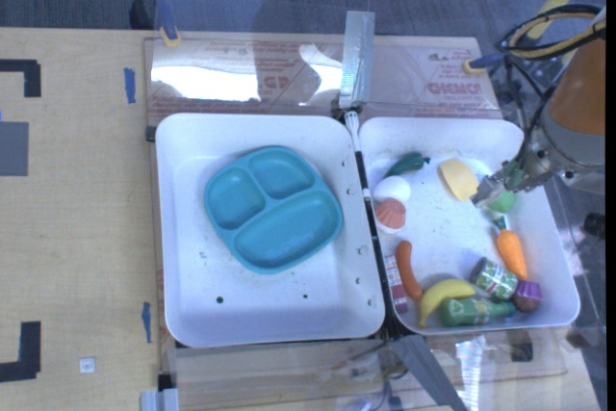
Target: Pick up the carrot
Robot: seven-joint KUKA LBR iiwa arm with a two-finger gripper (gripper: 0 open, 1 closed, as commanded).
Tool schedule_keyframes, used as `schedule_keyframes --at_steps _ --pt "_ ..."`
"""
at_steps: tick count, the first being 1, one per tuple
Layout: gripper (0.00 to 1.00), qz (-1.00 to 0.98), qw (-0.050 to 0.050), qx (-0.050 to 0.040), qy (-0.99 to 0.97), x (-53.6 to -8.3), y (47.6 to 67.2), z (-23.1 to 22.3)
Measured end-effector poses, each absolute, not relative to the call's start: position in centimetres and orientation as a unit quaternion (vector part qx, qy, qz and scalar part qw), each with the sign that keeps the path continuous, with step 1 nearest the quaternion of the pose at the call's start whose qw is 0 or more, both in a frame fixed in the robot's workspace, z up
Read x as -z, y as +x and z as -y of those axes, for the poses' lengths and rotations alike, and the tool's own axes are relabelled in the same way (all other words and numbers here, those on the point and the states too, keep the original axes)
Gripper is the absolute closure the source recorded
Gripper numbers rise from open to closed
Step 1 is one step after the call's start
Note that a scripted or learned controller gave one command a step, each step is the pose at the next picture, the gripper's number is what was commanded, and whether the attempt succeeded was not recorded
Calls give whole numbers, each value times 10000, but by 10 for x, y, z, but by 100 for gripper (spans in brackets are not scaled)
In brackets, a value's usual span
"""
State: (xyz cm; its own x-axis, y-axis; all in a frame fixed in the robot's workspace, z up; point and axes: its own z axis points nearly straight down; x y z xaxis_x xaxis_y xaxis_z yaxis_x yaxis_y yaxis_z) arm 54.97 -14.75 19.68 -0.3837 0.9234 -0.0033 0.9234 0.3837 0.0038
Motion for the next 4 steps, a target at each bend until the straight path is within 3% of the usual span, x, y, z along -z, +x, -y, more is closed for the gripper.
schedule_keyframes --at_steps 1,2,3,4 --pt "100 -8322 45 -13 5545 -207 552 148" --pt "0 -8321 39 -10 5545 -206 551 147" --pt "0 -8401 -27 13 5424 -130 558 200" --pt "0 -8817 28 -9 4718 -86 524 198"
